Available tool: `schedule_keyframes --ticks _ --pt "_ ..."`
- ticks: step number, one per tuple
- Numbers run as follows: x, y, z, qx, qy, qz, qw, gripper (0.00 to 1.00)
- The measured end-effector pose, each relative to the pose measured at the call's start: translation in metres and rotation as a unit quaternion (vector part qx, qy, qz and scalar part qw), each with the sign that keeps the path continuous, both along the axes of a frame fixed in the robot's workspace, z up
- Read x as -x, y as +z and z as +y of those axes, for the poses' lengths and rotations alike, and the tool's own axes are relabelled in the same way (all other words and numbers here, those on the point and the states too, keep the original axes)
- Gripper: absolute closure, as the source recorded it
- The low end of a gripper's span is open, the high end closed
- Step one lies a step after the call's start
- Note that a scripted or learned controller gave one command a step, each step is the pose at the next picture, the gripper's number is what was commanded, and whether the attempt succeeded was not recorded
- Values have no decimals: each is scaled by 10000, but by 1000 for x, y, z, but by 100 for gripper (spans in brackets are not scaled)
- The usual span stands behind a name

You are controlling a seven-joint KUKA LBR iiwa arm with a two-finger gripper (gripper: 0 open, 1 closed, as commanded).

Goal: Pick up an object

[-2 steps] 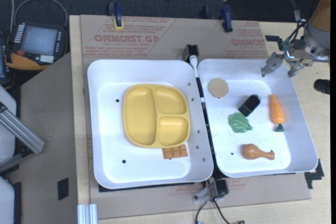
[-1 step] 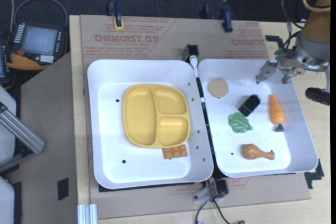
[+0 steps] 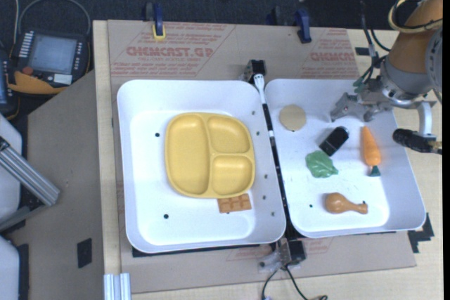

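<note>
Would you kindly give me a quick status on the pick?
Gripper over right bin's far side, nothing seen held. Black block nearest, carrot beside it. Path unobstructed.

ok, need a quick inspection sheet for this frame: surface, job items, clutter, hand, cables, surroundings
Surface: cardboard-covered bench with left bin and right bin side by side.
Job's things: right bin holds round cookie, black block, carrot, green leaf, drumstick.
Clutter: left bin holds yellow divided plate and waffle piece at its near edge.
Hand: hand over the right bin's far side, nothing visibly between fingers.
Cables: cable at front edge.
Surroundings: teach pendant far left; blue clamps on back edge.
</note>
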State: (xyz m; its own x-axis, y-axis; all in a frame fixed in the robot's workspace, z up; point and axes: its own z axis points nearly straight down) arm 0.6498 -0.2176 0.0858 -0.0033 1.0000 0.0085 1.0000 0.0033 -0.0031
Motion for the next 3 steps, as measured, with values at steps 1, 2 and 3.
schedule_keyframes --ticks 1,2,3 --pt "0 12 -2 36 2 -17 10000 100" --pt "4 76 -4 62 -18 -58 10000 100" --pt "-3 131 4 59 -6 -54 10000 100"
